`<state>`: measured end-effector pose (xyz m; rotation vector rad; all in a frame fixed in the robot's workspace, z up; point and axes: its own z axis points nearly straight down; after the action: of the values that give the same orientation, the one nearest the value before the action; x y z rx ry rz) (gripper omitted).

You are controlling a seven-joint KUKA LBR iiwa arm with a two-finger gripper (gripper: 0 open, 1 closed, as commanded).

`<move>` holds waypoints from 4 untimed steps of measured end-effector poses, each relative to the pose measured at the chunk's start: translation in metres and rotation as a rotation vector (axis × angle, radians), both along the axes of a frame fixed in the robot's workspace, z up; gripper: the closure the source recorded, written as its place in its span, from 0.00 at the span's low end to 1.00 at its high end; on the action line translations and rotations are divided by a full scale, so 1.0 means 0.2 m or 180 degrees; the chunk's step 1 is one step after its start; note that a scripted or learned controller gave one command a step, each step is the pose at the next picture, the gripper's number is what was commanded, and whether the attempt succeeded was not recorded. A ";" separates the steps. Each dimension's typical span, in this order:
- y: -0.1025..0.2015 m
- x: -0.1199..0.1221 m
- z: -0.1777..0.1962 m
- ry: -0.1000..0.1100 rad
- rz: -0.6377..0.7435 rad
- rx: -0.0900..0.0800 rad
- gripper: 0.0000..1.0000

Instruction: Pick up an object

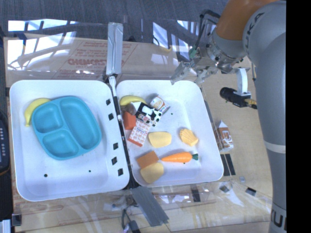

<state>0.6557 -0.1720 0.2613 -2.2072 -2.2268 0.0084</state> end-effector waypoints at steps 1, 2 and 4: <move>0.06 -0.18 -0.51 0.0019 -0.0102 0.0004 0.00; 0.20 -0.59 -0.86 -0.0007 -0.0062 0.0002 0.00; 0.09 -0.56 -0.85 -0.0022 -0.1131 -0.0005 1.00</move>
<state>0.5440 -0.1544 0.0917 -2.5703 -1.8050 0.0007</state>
